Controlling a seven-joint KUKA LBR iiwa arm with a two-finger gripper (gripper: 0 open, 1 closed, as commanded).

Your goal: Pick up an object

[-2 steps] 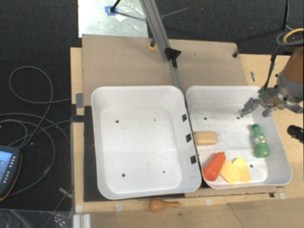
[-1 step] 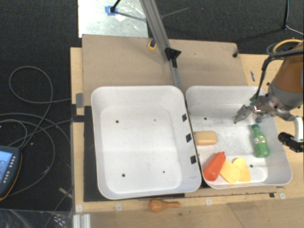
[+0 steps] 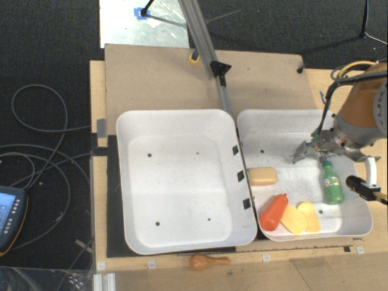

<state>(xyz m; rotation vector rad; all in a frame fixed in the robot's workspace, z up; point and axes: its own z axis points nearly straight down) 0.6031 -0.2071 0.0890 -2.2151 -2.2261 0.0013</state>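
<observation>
The right bin [image 3: 267, 126] holds several objects. A green bottle [image 3: 331, 187] lies near its right wall. A tan block [image 3: 262, 176] rests by the divider, and a red piece [image 3: 274, 211] and two yellow pieces [image 3: 301, 219] lie along the front wall. My gripper [image 3: 311, 153] hangs over the right bin's middle right, just above and left of the bottle's cap. Its fingers stand spread and open, with nothing between them.
The left bin [image 3: 182, 180] sits beside the right one, with black clips along their shared edge. A brown pear-shaped object [image 3: 209, 260] lies on the bench in front of the bins. A grey pole [image 3: 203, 35] slants in from the top.
</observation>
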